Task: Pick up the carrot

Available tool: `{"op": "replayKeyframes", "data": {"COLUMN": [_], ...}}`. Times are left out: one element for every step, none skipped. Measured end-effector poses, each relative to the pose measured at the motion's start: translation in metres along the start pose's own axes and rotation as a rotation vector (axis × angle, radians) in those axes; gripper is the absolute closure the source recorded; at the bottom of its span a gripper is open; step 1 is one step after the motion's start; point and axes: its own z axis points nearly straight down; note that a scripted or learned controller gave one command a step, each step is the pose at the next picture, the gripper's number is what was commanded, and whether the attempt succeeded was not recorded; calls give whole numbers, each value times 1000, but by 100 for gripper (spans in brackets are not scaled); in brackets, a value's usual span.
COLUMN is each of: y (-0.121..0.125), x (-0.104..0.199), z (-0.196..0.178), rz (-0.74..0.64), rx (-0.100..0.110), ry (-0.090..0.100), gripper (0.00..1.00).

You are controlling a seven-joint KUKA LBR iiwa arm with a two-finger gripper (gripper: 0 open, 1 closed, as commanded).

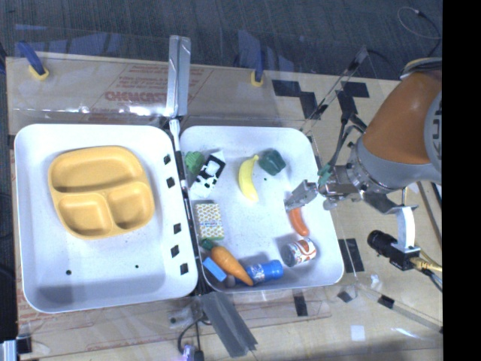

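Note:
The orange carrot point(229, 265) lies at a slant near the front edge of the right bin point(225, 135), between a blue block point(213, 271) and a blue bottle point(266, 271). My gripper point(303, 195) hangs over the right side of that bin, well to the right of the carrot and farther back. It sits just above a small red-orange sausage-shaped piece point(299, 221). Nothing shows in the gripper.
The right bin also holds a banana point(248, 177), a dark green piece point(272, 161), a green vegetable point(194, 161), a black-and-white item point(213, 169), a patterned square point(209, 219) and a can point(301, 252). A yellow divided tray point(101, 189) lies in the left bin point(37, 277).

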Motion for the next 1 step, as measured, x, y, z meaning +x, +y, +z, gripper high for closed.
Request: {"op": "replayKeyframes", "data": {"y": [-8], "x": [62], "z": [155], "rz": [-188], "rx": [-2], "ry": [1], "gripper": [0]}}
